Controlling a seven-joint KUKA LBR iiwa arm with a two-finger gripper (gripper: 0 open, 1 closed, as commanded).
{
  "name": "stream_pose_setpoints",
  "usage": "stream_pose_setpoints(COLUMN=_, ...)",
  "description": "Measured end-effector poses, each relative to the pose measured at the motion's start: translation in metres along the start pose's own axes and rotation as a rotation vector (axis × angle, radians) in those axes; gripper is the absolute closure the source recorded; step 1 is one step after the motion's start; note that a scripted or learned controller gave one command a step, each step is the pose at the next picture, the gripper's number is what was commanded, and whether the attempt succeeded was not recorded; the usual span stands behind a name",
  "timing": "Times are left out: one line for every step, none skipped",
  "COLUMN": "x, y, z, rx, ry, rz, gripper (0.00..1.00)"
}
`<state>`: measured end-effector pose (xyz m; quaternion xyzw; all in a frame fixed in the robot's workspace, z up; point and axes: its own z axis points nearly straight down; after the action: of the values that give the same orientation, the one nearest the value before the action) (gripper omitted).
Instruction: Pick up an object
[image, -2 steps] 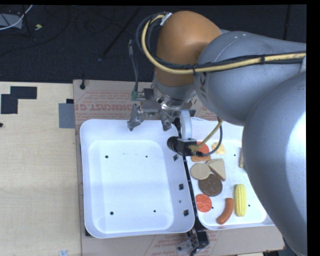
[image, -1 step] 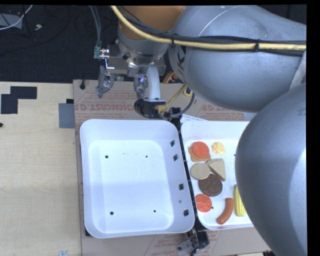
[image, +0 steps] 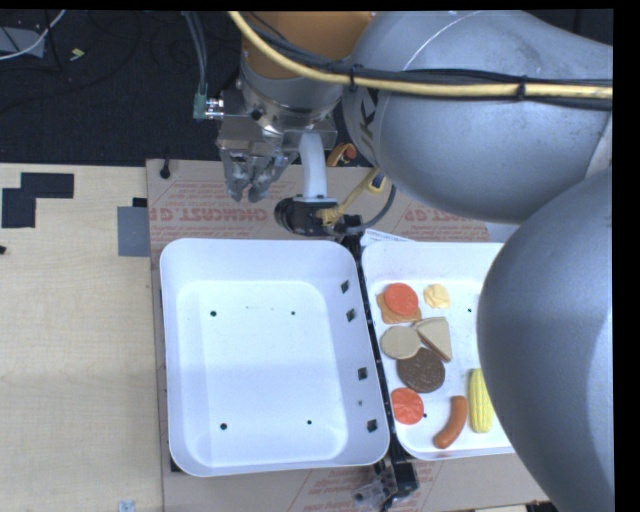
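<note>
Toy food pieces (image: 420, 345) lie clustered in the right bin (image: 480, 262); jaws of the gripper (image: 250, 185) hang narrow, holding nothing, beyond the left bin (image: 180, 350).

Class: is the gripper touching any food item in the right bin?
Apart. Camera view shows the gripper beyond the left bin's far rim, away from the food.

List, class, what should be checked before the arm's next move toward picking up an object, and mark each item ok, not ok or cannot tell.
1. Objects available: ok; sausage, corn and others lie in the right bin.
2. Gripper above objects: not ok; it hangs beyond the left bin.
3. Nothing held: ok.
4. Objects separated: not ok; several touch.
5. Whole right bin visible: not ok; the arm covers part.
</note>
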<state>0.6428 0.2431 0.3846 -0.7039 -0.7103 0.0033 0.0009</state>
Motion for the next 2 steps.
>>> stream_pose_setpoints(x=0.002, y=0.0, z=-0.121, rx=-0.015, ry=0.007, rz=0.003, gripper=1.0)
stream_pose_setpoints(x=-0.003, y=0.0, z=-0.155, rx=-0.006, ry=0.003, rz=0.003, gripper=1.0)
